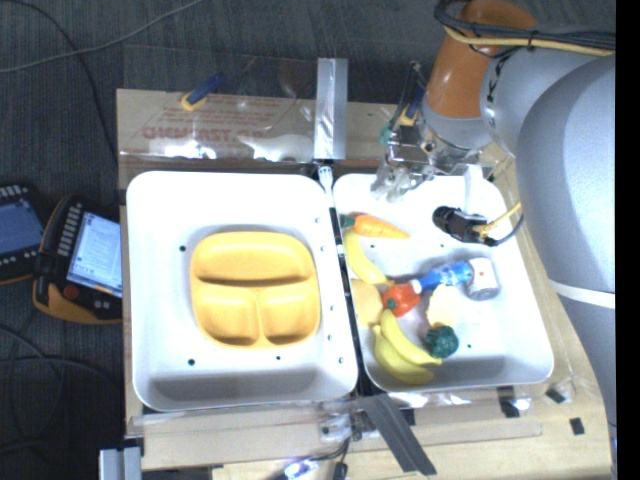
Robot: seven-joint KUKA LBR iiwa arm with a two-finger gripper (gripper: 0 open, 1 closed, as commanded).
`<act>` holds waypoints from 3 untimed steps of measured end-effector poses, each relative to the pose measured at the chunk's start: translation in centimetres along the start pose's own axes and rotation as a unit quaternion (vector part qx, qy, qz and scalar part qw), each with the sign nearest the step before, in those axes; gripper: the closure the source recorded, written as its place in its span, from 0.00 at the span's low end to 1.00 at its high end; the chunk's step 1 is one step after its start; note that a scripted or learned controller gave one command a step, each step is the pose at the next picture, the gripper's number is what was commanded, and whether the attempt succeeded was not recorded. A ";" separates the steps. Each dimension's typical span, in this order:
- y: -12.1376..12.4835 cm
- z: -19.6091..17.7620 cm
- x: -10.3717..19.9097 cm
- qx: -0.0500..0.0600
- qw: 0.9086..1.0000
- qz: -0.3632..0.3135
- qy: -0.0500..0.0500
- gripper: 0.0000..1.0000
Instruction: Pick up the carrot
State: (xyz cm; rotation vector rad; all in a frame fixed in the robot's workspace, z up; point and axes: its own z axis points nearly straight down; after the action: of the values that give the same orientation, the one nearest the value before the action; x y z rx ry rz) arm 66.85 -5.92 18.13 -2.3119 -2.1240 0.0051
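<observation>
While the grey arm comes in from the right with its glossy orange band [465, 78] above the wrist, the gripper [398, 182] hangs over the far rim of the right bin [505, 363]. Its 2 thin, pale metal fingers [384, 184] point down and to the left; they look spread apart, with nothing between them.

Just in front of them lies the carrot [380, 228], flat on the floor of the right bin in its far left part, near the wall that the 2 bins share. It is a smooth, tapered orange cone with a small green stub at its left end and its tip pointing right. It lies apart from the fingers, and its near side is just beside the upper end of a curved yellow banana [362, 260].

Further forward in the same bin are a small rounded red piece [402, 296], a blue bottle [448, 274] lying on its side with a pale cap, a knobbly dark green piece [441, 342] and a second banana [400, 356], bent like a crescent.

Both bins are shallow, white and smooth, with rounded corners. The left bin [160, 268] holds a matte yellow plate [256, 286] moulded into 3 compartments. Behind the bins, crinkled clear plastic film [240, 128] lies on the brown worktop [133, 118].
</observation>
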 end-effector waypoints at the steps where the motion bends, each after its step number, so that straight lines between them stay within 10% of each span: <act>1: -0.9 7.3 -5.1 0.001 0.998 -0.065 -0.001 1.00; 2: 0.7 7.4 -9.8 0.000 0.997 -0.082 -0.001 1.00; 3: 0.7 7.4 -9.8 0.000 0.997 -0.082 -0.002 0.00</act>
State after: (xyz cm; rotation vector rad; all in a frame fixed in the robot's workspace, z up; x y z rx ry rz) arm 66.72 -15.74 10.73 -2.1318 -2.3069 0.0090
